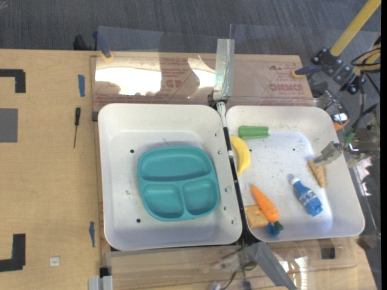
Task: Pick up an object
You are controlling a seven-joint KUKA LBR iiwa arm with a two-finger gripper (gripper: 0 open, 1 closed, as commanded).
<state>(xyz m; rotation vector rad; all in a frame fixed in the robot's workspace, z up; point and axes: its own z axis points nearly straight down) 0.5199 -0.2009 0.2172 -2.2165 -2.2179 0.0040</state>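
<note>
Near edge, right bin [347,219]: toy carrot [265,203] on tan block [256,217], blue bottle [307,196] just beyond. Teal divided tray [177,182] fills left bin [115,132], likely drop spot. Banana [242,153] and green block [253,132] farther back. I read gripper [326,154] poised at right rim, touching tan wedge [318,173]; grasp state, I cannot tell.

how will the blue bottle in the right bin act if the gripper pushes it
The blue bottle lies on its side and looks rounded, so it would probably roll. It seems small and likely light. With bare bin floor around it, it may skid away.
</note>
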